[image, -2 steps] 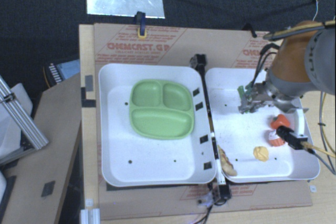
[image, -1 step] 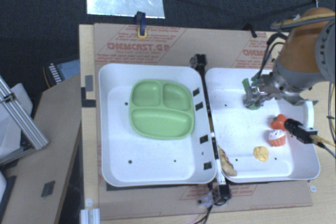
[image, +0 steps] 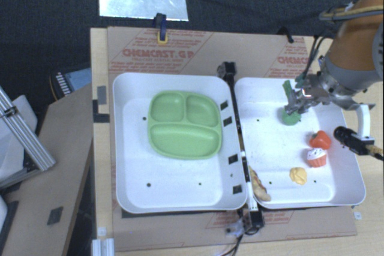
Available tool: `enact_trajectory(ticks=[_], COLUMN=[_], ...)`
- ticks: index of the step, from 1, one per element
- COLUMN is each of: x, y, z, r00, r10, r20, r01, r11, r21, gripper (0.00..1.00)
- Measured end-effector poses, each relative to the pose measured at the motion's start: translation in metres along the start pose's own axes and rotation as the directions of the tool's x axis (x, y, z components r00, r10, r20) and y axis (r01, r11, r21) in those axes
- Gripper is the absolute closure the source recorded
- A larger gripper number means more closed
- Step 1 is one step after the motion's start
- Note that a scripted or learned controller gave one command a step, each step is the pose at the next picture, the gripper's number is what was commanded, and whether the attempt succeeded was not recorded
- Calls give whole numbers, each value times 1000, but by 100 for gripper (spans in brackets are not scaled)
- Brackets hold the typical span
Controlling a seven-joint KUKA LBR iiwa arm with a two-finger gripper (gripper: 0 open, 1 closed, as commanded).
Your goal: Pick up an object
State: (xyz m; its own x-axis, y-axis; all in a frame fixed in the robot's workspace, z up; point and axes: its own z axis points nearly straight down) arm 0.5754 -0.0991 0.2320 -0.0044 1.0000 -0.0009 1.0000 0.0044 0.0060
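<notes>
In the right bin (image: 270, 93) my gripper (image: 293, 108) reaches down at the back, right over a small green object (image: 291, 119) that lies on the bin floor. The gripper hides the top of this object, and I cannot tell whether it is gripped. Further toward the front right lie a red-orange toy (image: 321, 139), a small white and pink cupcake (image: 316, 157) and a yellow lump (image: 298, 175). A brownish banana-like piece (image: 260, 186) rests against the bin's front left corner.
The left bin (image: 129, 177) holds a light green divided plate (image: 184, 124). A black divider with clips (image: 235, 129) runs between the bins. The grey arm with its orange band (image: 357, 39) comes in from the upper right.
</notes>
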Motion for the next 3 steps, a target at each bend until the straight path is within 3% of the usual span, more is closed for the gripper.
enact_trajectory(ticks=[3], x=[158], y=[58], z=[-17], r00=[1000], r10=[-5], r20=[-3], r01=[5], r11=[1000], r21=[2], gripper=[100])
